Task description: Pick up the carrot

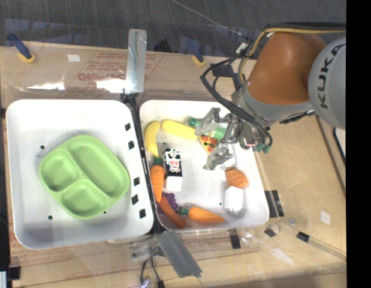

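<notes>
The grey arm (293,71) reaches in from the right, its orange band bulging above the wrist, and bends down over the far right part of the right bin (257,179). The tool (216,141) hangs there above the bin floor (whether it is open or closed I cannot tell).

The carrot (204,215), orange and tapered, lies along the near wall of the same bin, pointing right, well apart from the tool. A second orange carrot (157,182) lies by the left wall, near a yellow banana (167,129) at the far left corner.

The left bin (17,161) holds a green divided plate (83,176). Both bins sit on a pale wooden worktop (305,185).
</notes>
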